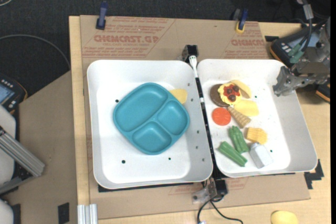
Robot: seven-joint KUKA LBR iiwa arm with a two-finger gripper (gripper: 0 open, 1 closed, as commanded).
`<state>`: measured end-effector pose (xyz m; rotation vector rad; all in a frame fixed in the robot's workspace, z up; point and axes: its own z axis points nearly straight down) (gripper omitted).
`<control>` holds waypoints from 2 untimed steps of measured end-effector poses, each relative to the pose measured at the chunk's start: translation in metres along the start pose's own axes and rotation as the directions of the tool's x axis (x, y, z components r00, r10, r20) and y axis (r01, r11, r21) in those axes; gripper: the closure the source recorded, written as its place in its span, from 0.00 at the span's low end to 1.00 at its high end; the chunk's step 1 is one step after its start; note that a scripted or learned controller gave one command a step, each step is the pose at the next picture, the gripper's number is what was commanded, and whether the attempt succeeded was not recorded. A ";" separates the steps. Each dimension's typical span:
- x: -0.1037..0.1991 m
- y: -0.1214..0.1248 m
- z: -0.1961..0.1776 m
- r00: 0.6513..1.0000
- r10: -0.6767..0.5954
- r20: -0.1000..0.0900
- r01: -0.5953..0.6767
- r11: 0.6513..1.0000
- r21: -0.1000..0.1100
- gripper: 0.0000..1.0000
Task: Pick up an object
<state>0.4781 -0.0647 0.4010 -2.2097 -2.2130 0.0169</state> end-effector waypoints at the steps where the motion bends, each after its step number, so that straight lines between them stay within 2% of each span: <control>1: 0.034 -0.001 -0.143 1.000 -0.004 0.003 0.004 0.999 -0.037 1.00; 2: 0.066 0.000 0.017 1.000 -0.001 0.002 0.001 1.000 0.000 1.00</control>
